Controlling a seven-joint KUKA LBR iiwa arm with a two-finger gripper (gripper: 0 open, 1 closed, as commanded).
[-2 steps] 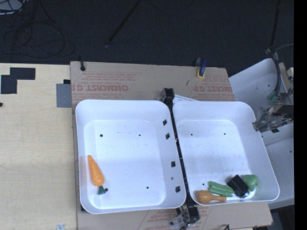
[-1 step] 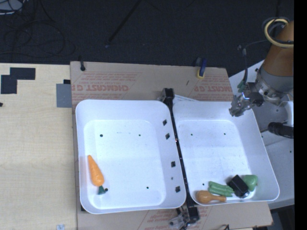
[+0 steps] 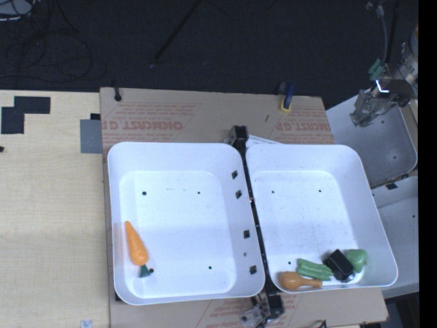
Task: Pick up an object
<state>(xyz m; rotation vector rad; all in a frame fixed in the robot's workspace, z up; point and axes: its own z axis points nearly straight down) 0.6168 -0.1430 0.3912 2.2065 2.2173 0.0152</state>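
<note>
The hand (image 3: 374, 101) sits at the far right, off past the right bin (image 3: 382, 224) and well apart from everything in it; whether it is spread or pressed together cannot be told. Nothing is picked yet, so this looks like the approach stage. A carrot (image 3: 136, 244) lies at the near left of the left bin (image 3: 116, 183). In the right bin's near right corner huddle a green pod (image 3: 313, 269), a black block (image 3: 339, 264), a green lump (image 3: 356, 257) and an orange gourd (image 3: 298, 281). The next move calls for choosing one and descending over it.

Upside-down "CHEMCAST GP" on cardboard sheet (image 3: 157, 115)
</note>
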